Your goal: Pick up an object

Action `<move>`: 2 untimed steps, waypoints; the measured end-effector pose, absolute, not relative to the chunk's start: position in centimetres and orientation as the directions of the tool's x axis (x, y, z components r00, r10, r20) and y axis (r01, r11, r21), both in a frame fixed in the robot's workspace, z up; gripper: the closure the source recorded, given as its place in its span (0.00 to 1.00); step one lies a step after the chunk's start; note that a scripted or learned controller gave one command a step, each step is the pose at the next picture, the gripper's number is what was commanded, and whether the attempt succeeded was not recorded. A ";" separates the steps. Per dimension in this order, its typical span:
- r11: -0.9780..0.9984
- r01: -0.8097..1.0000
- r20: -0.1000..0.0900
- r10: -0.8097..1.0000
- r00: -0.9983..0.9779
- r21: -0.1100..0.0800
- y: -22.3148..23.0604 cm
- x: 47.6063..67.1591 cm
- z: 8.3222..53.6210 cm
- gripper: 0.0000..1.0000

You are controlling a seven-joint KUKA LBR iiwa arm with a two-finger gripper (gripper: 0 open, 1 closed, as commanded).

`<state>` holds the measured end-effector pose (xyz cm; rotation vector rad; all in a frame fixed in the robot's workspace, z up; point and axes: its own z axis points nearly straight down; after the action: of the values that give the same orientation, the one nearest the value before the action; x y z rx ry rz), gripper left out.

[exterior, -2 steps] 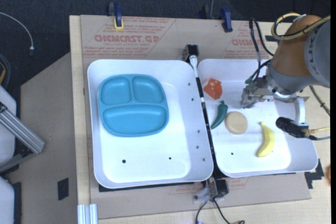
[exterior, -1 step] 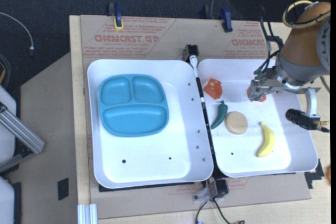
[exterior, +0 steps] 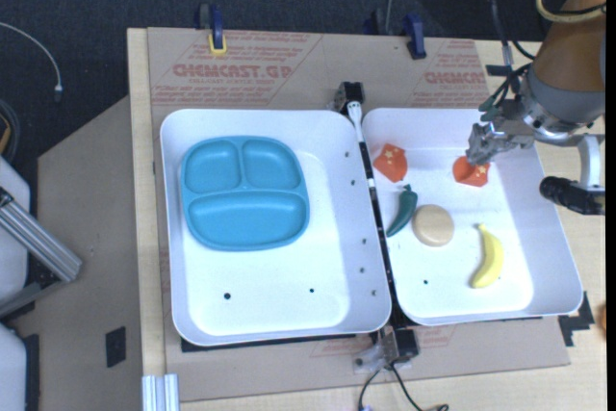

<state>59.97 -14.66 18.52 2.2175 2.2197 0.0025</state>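
The right bin holds several small items. A red piece lies near its back right, and my gripper sits directly over it, touching or almost touching its top. Another red piece lies at the back left of this bin. A green pepper, a beige round item and a yellow banana lie toward the middle and front. The arm's grey wrist and orange band come in from the right.
The left bin holds a blue divided plate in its back half. A black ridge runs between the two bins. A black fitting sticks out over the right bin's right rim.
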 end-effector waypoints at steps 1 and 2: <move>0.001 1.000 -0.002 1.000 -0.001 0.003 -15.1 60.9 23.5 1.00; 0.003 1.000 0.001 1.000 -0.003 -0.003 -10.8 58.6 23.7 1.00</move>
<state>58.65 -10.82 23.70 2.2204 2.2264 -0.0016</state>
